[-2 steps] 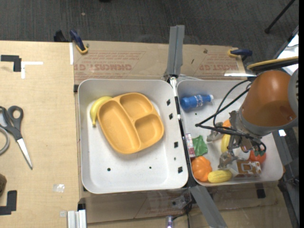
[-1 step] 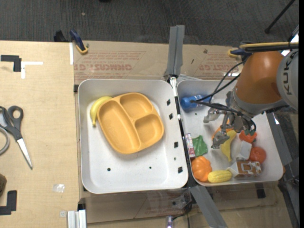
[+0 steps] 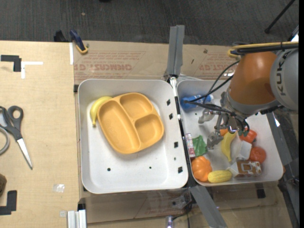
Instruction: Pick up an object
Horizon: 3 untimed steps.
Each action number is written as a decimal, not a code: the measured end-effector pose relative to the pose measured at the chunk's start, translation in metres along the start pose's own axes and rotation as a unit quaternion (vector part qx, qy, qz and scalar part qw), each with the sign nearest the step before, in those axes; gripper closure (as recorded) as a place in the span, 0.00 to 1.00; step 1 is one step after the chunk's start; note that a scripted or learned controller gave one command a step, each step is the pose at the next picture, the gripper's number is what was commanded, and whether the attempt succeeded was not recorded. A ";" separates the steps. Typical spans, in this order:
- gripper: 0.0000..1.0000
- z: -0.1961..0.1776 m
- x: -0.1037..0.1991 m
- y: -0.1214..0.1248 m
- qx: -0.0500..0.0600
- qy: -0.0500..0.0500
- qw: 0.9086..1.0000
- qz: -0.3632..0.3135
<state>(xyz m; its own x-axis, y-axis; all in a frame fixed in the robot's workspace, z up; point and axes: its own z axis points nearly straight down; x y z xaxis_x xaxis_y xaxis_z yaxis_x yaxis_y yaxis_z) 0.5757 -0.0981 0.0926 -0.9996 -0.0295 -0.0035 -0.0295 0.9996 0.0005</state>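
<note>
The grey arm with the orange wrist band reaches in from the right and places the two-finger gripper [image 3: 231,126] low over the right-hand shallow white bin [image 3: 190,87]. This is judged to be the approach or descent stage of the pick; no object is seen between the fingers, and whether the fingers are spread or closed cannot be told. The candidate object nearest the gripper is the yellow toy banana [image 3: 228,146], lying just beneath and beside it. The next move calls for a centred descent and a firm closure. The same bin also holds an orange toy pumpkin [image 3: 200,168], a yellow corn cob [image 3: 219,176], a green packet [image 3: 199,145] and a blue item [image 3: 192,101]. The left-hand white bin [image 3: 95,175] holds an orange three-compartment plastic plate [image 3: 130,122] with a second yellow banana [image 3: 97,108] touching its edge.
</note>
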 end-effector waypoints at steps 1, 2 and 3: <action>0.00 0.001 0.054 -0.022 0.000 0.001 1.000 0.014; 0.00 0.001 0.048 0.007 0.000 0.001 1.000 -0.030; 0.00 0.000 0.030 -0.013 0.001 0.000 0.999 -0.048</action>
<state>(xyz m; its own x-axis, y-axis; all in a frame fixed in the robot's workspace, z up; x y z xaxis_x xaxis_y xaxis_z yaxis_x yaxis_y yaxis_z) 0.5465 -0.1116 0.0926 -0.9922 -0.1248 -0.0040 -0.1248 0.9922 -0.0016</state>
